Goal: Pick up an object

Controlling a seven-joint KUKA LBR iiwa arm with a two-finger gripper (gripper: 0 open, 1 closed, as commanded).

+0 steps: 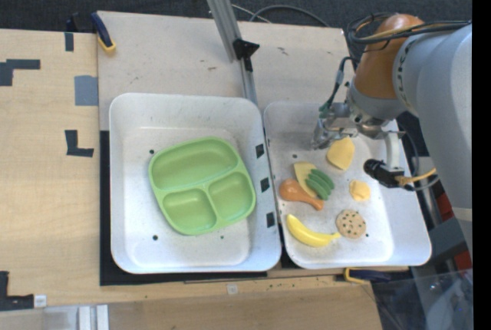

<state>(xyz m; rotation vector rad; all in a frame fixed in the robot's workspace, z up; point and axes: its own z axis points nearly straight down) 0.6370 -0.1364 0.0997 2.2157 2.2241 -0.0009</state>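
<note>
the likeliest thing to pick is a pale yellow chunk (pixel 342 154), rounded, smooth and plain, a little narrower at its lower end. it lies on the floor of the right bin (pixel 399 248), up and to the right of the yellow-and-green piece (pixel 314 181), near it but not touching.

the gripper (pixel 330 138) hangs above the yellow-and-green piece, at the chunk's upper left edge. it is so close that i cannot tell whether it touches the chunk, and i cannot tell whether the gripper is apart or together.

the yellow-and-green piece is a yellow wedge with ribbed green leaves. an orange drumstick (pixel 298 193) lies against its lower left side. a small yellow lump (pixel 359 190) sits to its right, apart from it. a brown speckled cookie (pixel 351 224) lies to its lower right, and a banana (pixel 311 233) curves below it, its tip close to the cookie. nothing lies on top of the chunk.

to the left of the yellow-and-green piece, past the two bin walls, the left bin (pixel 130 244) holds a green divided plate (pixel 201 184).
</note>
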